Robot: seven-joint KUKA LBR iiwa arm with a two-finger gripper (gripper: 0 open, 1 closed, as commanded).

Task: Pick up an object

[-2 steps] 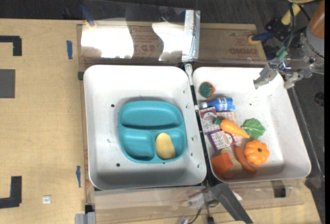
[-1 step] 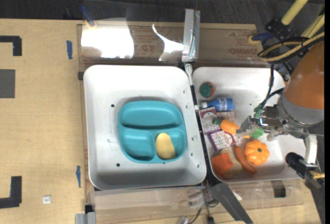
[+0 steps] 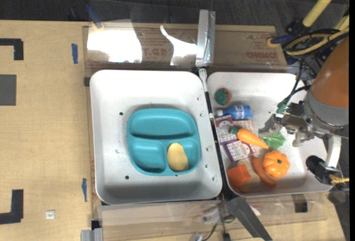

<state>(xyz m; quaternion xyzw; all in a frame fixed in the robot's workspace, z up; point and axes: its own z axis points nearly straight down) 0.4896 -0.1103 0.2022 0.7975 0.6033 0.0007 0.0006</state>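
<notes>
Orange pumpkin (image 3: pixel 275 163) in right bin (image 3: pixel 252 80), green stem, ribbed.

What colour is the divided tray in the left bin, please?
Teal blue, seen in the camera view: the divided tray.

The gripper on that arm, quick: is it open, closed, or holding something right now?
Gripper: cannot be told; it sits low over the right bin, just above the green toy.
</notes>
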